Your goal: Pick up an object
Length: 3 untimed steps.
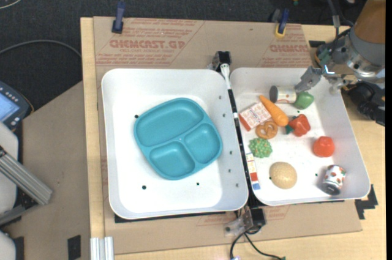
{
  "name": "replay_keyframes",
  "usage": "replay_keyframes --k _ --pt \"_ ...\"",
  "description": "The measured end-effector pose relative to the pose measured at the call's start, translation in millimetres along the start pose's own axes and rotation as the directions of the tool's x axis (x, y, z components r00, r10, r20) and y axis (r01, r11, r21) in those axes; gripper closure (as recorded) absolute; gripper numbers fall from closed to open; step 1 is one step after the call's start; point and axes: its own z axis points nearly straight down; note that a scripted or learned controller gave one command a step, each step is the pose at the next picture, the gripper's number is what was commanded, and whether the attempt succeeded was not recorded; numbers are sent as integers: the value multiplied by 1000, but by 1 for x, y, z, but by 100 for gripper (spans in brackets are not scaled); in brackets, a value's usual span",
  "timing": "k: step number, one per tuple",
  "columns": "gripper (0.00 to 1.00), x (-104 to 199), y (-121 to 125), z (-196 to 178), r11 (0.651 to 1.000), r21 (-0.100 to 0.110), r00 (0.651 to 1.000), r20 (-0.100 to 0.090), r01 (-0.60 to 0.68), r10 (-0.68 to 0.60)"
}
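Observation:
The right bin [355, 148] holds several small items. Among them are an orange carrot [274, 110], a red-and-white box [254, 115], a pretzel [266, 129] and a red pepper [299, 124]. A green round piece [304, 100] and a small white cylinder [283, 94] lie at the back. A green cluster [261, 147], a red ball [323, 145], a tan bun [283, 174] and a silver patterned ball [332, 178] lie nearer the front. My gripper [309, 79] hangs at the bin's far right corner, just above the green piece, with nothing seen in it.
The left bin [122, 179] bears a teal divided plate [177, 137]. A black clamp [222, 60] sits where the bins meet at the back. Blue clips [117, 19] hold the cardboard sheet. My arm's bulk [367, 38] overhangs the bench's far right corner.

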Motion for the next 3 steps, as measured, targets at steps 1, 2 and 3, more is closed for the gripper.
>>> replay_keyframes --k 1,2,3 --pt "0 85 -30 -26 1000 1 1000 -5 8 -8" --pt "0 150 -48 -62 1000 -4 1000 -3 8 -8" --pt "100 145 -47 -70 1000 -4 1000 0 1 -1"
